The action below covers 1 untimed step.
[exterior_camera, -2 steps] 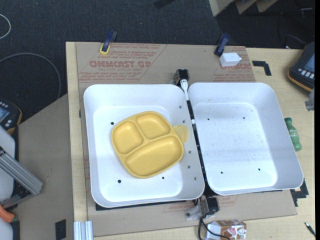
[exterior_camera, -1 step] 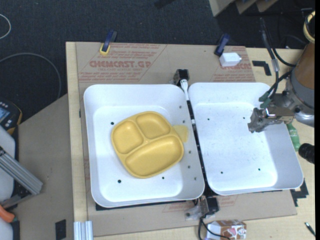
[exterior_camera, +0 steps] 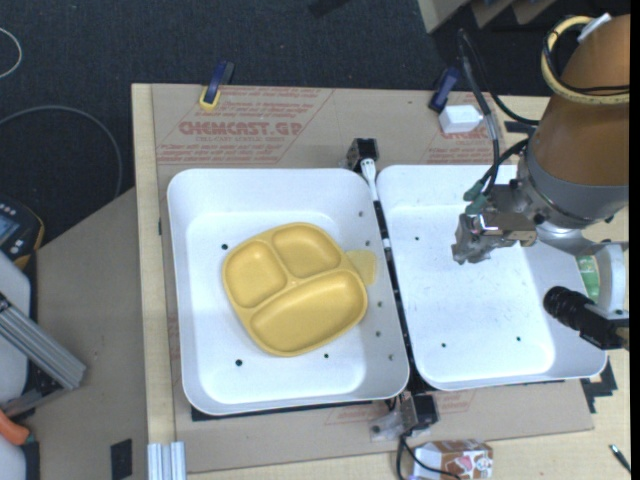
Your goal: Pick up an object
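Observation:
A yellow plate (exterior_camera: 293, 288) with three compartments lies in the left white bin (exterior_camera: 190, 208), slightly right of its middle. My gripper (exterior_camera: 468, 250) hangs over the upper middle of the right white bin (exterior_camera: 440, 358), above bare bin floor. It is far from the plate, across the divider between the bins. A green and white object (exterior_camera: 591, 276) shows at the right bin's right side, largely hidden behind the arm.
The bins sit on a cardboard sheet (exterior_camera: 250, 123). A blue and yellow clamp (exterior_camera: 213, 86) and a small white block (exterior_camera: 460, 119) sit at its far edge. A small packet (exterior_camera: 462, 460) lies at the front edge.

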Motion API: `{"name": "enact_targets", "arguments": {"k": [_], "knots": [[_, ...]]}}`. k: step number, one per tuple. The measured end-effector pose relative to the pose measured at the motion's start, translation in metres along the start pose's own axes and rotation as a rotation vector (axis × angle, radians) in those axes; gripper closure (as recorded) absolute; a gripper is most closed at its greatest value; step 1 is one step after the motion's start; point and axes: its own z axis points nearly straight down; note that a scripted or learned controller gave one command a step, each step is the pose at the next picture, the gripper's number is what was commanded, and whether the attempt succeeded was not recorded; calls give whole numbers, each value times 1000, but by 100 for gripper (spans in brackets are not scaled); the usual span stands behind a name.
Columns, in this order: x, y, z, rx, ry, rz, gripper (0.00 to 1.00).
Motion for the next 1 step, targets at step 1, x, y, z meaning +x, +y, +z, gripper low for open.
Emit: {"name": "enact_targets", "arguments": {"k": [1], "knots": [[75,1,-76,-14,0,0,100]]}}
